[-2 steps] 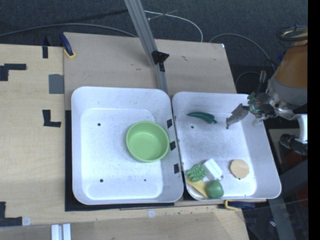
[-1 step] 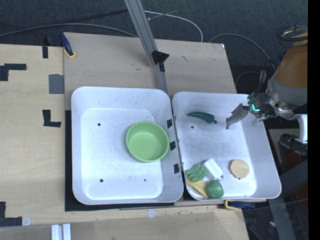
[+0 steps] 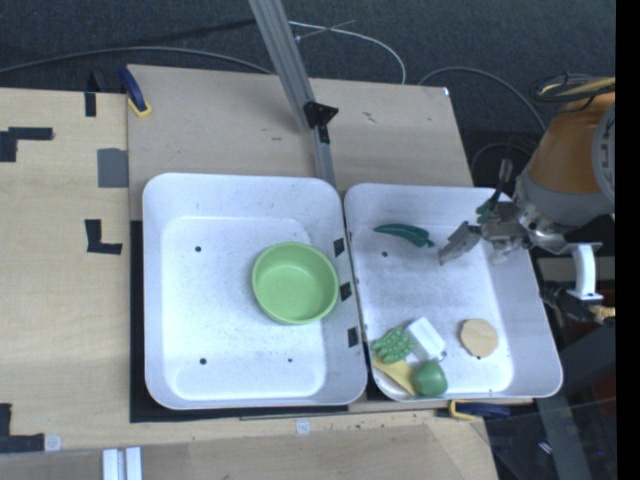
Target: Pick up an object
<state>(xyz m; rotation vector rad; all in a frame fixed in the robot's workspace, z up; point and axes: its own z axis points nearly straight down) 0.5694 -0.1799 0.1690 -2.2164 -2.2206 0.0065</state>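
Camera view is showing the gripper (image 3: 470, 236) hovering with fingers spread and nothing between them, near the right bin's (image 3: 520, 298) far right corner, just beside a dark green pepper (image 3: 403, 233). A tan round cookie (image 3: 479, 337) is lying near the front right corner. A green bowl (image 3: 294, 283) is sitting in the left bin (image 3: 170, 268).

In the left bin (image 3: 180, 268) we see a light green bowl (image 3: 295, 283) sitting upright, near that bin's right wall. In the right bin (image 3: 520, 298) a dark green, curved piece, perhaps a toy pepper (image 3: 403, 233), lies flat near the far wall. A tan round disc (image 3: 479, 337) lies toward the near right. In the near left corner a white block (image 3: 426, 337), a green leafy piece (image 3: 393, 346), a green ball (image 3: 430, 378) and a yellow piece (image 3: 393, 375) crowd together, touching.
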